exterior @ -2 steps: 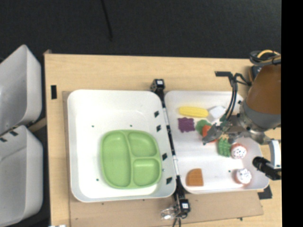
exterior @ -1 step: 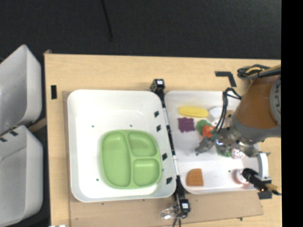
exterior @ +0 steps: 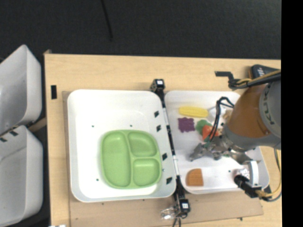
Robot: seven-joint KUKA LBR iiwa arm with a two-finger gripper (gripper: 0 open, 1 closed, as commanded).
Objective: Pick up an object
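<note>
In the right bin (exterior: 215,181) lie a yellow corn cob (exterior: 193,111), a purple bunch of grapes (exterior: 186,125), a green piece (exterior: 202,125) with a red-orange piece (exterior: 207,133) beside it, and a brown toast-like square (exterior: 194,177). My gripper (exterior: 201,152) hangs low over the middle of this bin, just below the red-orange piece and above the brown square. The wrist hides part of the red-orange piece. I see nothing held in the gripper.
The left bin (exterior: 85,108) holds a green divided plate (exterior: 130,159). The arm's grey body and orange band (exterior: 251,117) cover the right bin's right side. Cables (exterior: 220,109) loop above the wrist. A divider with black clips (exterior: 166,141) separates the bins.
</note>
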